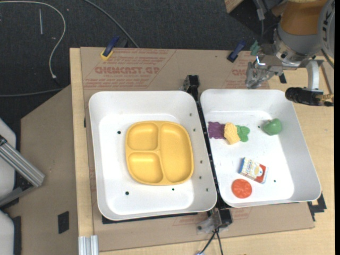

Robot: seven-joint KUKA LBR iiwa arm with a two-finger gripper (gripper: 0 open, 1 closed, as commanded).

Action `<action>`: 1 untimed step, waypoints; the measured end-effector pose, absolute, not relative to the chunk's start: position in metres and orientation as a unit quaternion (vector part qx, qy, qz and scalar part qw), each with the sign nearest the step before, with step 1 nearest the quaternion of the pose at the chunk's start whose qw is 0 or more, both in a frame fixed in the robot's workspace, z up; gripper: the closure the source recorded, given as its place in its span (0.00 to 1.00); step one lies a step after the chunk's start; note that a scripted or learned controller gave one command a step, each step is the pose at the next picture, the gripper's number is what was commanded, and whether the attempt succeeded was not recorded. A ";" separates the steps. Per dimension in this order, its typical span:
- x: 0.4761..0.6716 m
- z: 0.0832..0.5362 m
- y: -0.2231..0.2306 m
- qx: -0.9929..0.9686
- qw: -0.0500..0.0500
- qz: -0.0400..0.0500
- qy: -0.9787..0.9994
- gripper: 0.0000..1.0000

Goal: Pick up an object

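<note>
pincer (258,77) hanging over the far rim of the right bin (297,142), can't tell its state, green toy (273,126) sits nearer and slightly right, corn piece (231,134) further left, yellow plate (159,152) in left bin

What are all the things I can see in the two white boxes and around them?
Left bin: one, white, left side of the bench.
Right bin: one, white, beside it.
Divided plate: one, yellow, middle of the left bin.
Purple toy: one, right bin, near its left wall.
Yellow toy: one, touching the purple toy.
Small green piece: one, just right of the yellow toy.
Green toy: one, right bin, far right part.
Small packet: one, white, red and blue, right bin.
Red disc: one, right bin, near front wall.
Clamps: two, blue, back edge of the board.
Gripper: one, metal, over the right bin's back rim.
</note>
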State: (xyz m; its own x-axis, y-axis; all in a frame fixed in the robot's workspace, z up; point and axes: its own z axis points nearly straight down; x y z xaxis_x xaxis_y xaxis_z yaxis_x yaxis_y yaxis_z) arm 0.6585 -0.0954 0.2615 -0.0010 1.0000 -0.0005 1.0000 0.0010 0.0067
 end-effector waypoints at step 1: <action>0.641 0.253 -0.056 0.706 -0.002 0.000 0.708 1.00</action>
State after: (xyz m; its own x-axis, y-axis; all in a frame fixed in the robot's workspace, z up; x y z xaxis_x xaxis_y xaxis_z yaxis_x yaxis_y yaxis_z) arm 0.6405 -0.0561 0.2532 -0.0038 1.0000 0.0021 1.0000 0.0038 -0.0031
